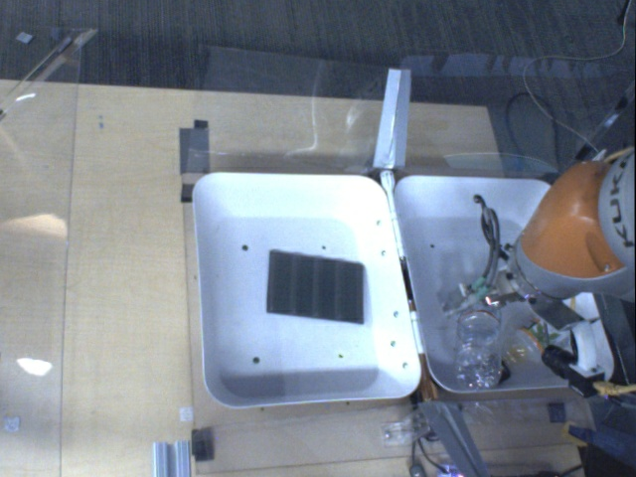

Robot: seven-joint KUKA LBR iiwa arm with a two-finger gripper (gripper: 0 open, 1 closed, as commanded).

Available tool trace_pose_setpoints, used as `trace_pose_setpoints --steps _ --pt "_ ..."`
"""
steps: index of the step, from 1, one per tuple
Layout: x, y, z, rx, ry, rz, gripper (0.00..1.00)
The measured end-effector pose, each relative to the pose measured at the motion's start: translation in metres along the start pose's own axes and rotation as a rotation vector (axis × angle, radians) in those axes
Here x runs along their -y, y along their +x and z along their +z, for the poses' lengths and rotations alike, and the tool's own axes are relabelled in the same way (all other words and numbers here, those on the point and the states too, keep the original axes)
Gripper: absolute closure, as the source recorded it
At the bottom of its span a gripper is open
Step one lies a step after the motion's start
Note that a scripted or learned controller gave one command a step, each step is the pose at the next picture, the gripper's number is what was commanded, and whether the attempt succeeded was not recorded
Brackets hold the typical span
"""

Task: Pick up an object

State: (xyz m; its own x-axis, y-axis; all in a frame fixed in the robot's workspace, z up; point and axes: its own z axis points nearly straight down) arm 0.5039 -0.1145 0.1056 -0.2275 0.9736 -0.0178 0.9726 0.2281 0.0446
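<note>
Spanning most of the view, the wooden tabletop carries two shallow white bins side by side, with dark carpeted floor along the top edge. A clear sheet lies over the left part of the wood and catches bright glare spots.

Left bin: rounded corners, small dark holes dotted across its floor. A dark ribbed rectangular mat lies flat near its centre, slightly skewed, well apart from every wall.

Right bin: shares a wall line with the left bin; its right part is covered by the arm. A grey upright divider rises behind the junction of the two bins.

Arm: enters from the right, orange band dominant, hanging over the right bin's right half. Dark cables loop down beside it.

End effector: sits low in the right bin, near its centre, among cables and small fittings. Cannot tell whether it is released, clenched or grasping anything; the detail is too cluttered.

Object: a clear, glassy plastic item lies on the right bin's floor toward the near wall, just below the end effector. Its outline is hard to separate from the white floor; contact with the end effector cannot be judged.
</note>
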Motion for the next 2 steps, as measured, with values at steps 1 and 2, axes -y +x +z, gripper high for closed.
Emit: trace_pose_setpoints --steps 1,2 --pt "0.004 0.008 0.008 0.002 0.007 0.05 1.0" --pt "-0.081 0.065 -0.078 -0.015 0.04 0.097 1.0"
